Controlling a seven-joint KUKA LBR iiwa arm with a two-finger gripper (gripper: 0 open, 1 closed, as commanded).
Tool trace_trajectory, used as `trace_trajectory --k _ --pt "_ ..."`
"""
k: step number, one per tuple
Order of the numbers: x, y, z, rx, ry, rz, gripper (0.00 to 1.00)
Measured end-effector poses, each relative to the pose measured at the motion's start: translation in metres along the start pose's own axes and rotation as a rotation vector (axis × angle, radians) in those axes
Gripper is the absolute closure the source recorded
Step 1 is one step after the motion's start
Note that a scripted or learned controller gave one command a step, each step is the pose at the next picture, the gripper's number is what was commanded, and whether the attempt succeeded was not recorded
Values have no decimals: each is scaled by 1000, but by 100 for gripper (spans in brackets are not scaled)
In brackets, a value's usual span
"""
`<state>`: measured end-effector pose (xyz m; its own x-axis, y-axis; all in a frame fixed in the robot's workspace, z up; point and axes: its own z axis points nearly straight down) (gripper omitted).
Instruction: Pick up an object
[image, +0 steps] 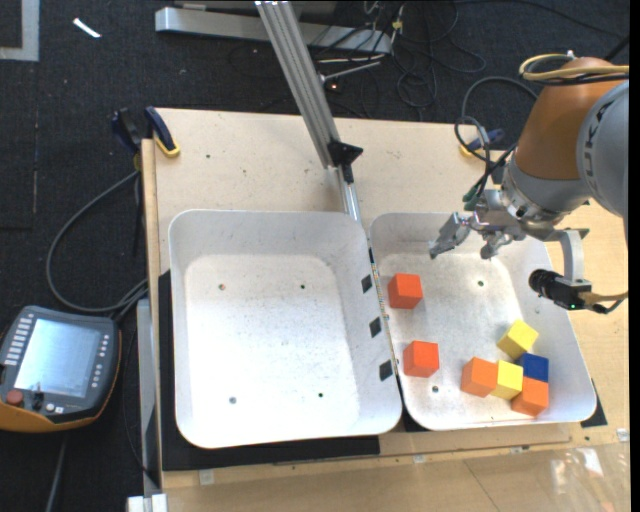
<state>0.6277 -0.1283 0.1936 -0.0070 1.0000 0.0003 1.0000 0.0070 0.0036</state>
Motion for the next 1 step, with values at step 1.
trace_trajectory --k 1 --pt "-3 -67 38 11 1 10 0"
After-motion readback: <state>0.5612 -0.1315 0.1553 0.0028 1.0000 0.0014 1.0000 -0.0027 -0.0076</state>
